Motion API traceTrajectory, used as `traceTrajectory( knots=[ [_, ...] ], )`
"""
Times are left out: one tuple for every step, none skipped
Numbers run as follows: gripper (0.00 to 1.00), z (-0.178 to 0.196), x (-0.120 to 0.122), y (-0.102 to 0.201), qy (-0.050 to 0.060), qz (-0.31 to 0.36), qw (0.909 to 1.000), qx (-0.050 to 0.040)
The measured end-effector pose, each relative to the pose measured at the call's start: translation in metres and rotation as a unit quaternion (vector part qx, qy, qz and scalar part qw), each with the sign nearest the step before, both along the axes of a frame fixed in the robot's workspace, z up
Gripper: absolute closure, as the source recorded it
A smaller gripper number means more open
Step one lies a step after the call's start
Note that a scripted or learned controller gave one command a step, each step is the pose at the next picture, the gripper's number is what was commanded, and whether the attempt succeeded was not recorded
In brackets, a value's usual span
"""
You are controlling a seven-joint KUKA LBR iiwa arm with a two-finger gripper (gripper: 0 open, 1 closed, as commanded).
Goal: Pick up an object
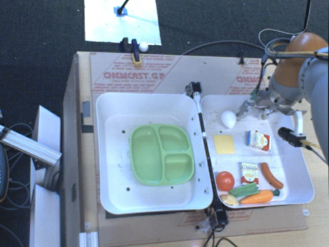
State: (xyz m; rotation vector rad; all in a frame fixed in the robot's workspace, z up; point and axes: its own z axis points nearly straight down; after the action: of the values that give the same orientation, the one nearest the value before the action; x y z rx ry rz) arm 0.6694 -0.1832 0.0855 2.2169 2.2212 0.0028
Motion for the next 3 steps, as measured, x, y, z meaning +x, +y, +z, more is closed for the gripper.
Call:
traceTrajectory(
  knots=[
    [0.0, 0.0, 0.0, -0.012, 0.0, 0.0, 1.0, -0.0001],
    [0.0, 0.0, 0.0, -0.017, 0.0, 0.0, 1.0, -0.0003],
    [1.0, 0.012, 0.001, -0.017, -0.002, 0.001, 1.0, -0.0009]
  ],
)
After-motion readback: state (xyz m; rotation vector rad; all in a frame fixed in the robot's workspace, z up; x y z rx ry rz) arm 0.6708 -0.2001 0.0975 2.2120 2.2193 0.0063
